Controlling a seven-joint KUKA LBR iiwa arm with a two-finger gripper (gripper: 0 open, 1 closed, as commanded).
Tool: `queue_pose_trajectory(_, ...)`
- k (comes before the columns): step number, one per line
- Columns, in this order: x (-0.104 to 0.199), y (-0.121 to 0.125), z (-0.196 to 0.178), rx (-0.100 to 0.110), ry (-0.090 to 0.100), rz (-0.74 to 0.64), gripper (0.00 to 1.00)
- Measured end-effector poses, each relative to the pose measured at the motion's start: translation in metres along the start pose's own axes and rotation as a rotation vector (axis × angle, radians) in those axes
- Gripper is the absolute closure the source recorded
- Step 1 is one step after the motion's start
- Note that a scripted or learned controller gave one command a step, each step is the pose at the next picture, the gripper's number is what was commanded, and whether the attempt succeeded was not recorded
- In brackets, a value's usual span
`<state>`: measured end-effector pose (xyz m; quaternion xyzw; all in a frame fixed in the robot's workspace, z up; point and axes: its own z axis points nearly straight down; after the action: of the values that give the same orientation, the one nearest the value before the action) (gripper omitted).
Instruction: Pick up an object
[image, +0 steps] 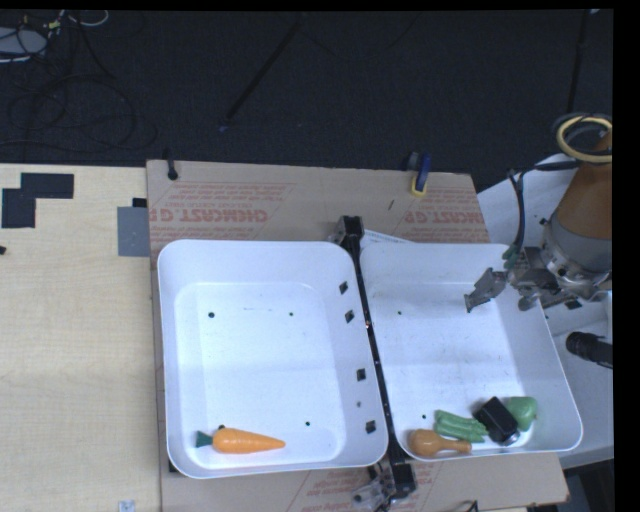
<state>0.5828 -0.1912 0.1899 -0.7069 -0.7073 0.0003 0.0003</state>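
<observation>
Camera view: the left bin (180, 265) is holding a carrot (246, 441); the right bin (560, 400) is holding a pear (436, 444), green beans (461, 427) and a black block (497, 419) — all lying well apart from the gripper (497, 289), hovering empty, fingers spread.

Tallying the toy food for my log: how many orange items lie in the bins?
2. A carrot lies at the near-left corner of the left bin; an orange pear-shaped piece lies at the right bin's near edge, beside green items that may hide more.

One carrot (248, 440), two bins (170, 300) (560, 390), four other objects (480, 425).
</observation>
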Motion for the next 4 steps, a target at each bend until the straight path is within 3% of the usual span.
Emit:
queue_pose_trajectory(1,0.036,0.063,0.09,0.0,0.001,-0.004,0.0)
queue_pose_trajectory(2,0.106,0.062,0.035,-0.003,0.001,-0.006,0.0)
queue_pose_trajectory(3,0.151,0.064,-0.101,-0.015,0.001,-0.006,0.0)
queue_pose_trajectory(4,0.216,0.061,-0.332,-0.017,0.001,-0.006,0.0)
